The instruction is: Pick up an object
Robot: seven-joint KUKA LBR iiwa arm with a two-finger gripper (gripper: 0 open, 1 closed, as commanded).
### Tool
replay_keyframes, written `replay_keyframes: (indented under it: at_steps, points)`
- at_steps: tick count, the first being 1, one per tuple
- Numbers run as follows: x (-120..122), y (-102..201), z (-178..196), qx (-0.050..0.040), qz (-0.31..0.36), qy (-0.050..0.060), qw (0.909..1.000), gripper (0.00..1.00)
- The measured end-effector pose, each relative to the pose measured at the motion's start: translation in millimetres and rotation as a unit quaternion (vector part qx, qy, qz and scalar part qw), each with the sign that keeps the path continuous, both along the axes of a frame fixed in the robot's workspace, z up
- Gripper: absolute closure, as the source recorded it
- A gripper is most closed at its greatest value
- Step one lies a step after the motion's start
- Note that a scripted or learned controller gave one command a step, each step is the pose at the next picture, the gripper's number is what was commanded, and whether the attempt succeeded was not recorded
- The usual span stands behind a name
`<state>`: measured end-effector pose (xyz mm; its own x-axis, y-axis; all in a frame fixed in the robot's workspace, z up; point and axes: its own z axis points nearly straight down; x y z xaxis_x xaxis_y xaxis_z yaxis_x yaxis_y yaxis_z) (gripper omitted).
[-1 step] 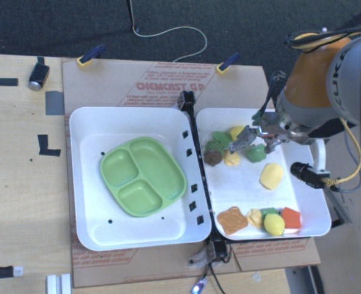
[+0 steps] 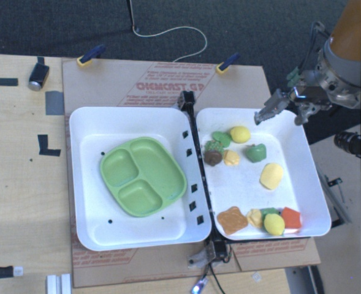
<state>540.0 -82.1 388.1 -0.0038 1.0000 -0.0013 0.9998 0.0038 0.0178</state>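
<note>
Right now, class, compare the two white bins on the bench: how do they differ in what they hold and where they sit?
The left bin holds a single green divided tray; the right bin holds many small toy foods, such as a yellow lemon and a brown toast piece. The tool hangs over the right bin's far rim, not the left bin's. Both are shallow, white and set side by side.

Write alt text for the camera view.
A grey robot gripper hangs over the far right corner of the right bin, which holds scattered toy food. The left bin holds a green divided plate.
</note>
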Motion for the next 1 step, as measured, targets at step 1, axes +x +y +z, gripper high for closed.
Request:
replay_keyframes:
  at_steps: [1]
  points:
    - [-0.7,-0.3,-0.4,0.0000,-0.001,0.009,1.0000,1.00]
